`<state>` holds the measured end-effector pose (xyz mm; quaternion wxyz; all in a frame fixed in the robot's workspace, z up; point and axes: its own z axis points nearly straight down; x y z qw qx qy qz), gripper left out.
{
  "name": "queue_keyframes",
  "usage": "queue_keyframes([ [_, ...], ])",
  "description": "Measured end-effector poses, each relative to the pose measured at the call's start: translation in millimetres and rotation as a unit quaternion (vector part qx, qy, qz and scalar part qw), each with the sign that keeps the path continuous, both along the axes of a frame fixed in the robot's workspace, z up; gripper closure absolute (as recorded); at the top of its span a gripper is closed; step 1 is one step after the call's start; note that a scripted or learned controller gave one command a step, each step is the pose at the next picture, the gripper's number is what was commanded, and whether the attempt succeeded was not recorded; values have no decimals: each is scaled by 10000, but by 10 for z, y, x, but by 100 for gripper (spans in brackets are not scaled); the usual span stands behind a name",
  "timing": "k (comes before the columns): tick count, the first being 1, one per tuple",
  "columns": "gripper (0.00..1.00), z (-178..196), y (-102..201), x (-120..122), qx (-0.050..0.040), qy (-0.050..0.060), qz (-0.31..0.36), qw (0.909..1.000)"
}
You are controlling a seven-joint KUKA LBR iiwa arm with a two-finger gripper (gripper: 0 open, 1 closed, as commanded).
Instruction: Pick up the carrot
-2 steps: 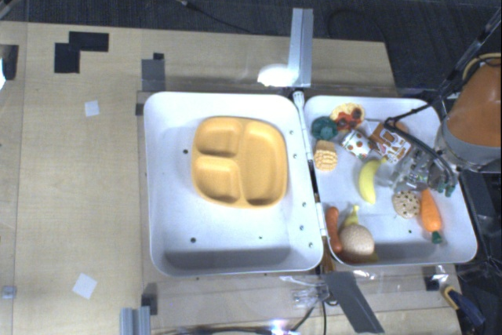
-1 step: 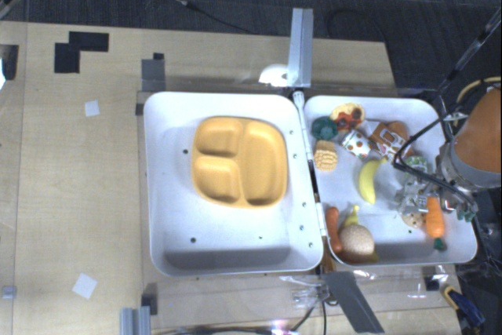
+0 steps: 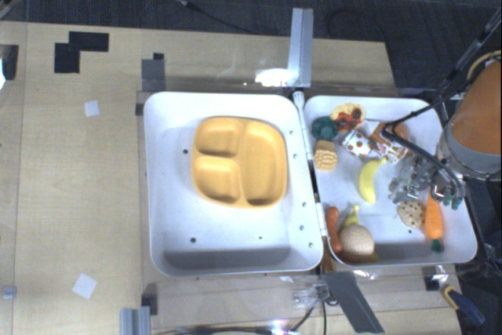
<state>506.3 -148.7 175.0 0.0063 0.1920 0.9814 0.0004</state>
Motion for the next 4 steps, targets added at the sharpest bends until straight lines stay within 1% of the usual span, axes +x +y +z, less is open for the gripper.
queue_keyframes([
  [1,100,-788,-450,-187,-2,44,541,9985],
  [2,100,95,61,-6,-2,-15,76,10000],
  [3,100,-478,-581,62,-13,33,1000,9950],
  [4,100,-770,-570,-171,-21,30,2171,9761],
])
